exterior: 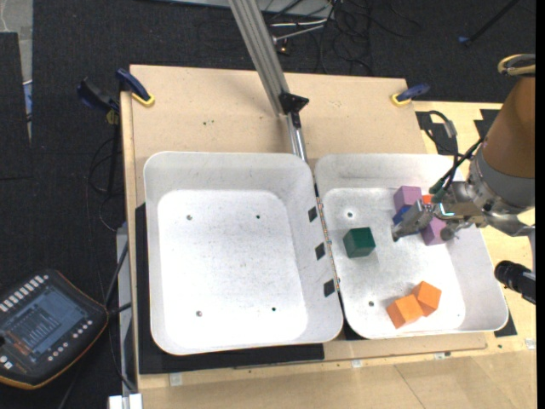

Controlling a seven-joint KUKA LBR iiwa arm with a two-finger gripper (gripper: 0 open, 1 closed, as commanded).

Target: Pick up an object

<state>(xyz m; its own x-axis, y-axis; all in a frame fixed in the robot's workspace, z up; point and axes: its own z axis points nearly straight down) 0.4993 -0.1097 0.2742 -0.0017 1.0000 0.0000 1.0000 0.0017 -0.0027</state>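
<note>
Grey two-finger gripper (412, 221) hangs low inside the shallow white right-hand bin (477, 318); whether it is gripping anything I cannot tell. Just behind it sit two purple blocks (409, 197). Nearer the left bin (162, 177) rests a dark green cube (359, 242). Toward the right-hand bin's front edge, two orange blocks (415, 303) touch.

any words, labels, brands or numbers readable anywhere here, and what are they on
No text can be read anywhere.
Teach pendant screen: rows of display lines, too small and blurred to read.
Green block, two orange blocks, purple blocks: plain faces, no print seen.
Both white bins: only specks and small holes, no lettering.
Pincer and arm: no legible label.
</note>
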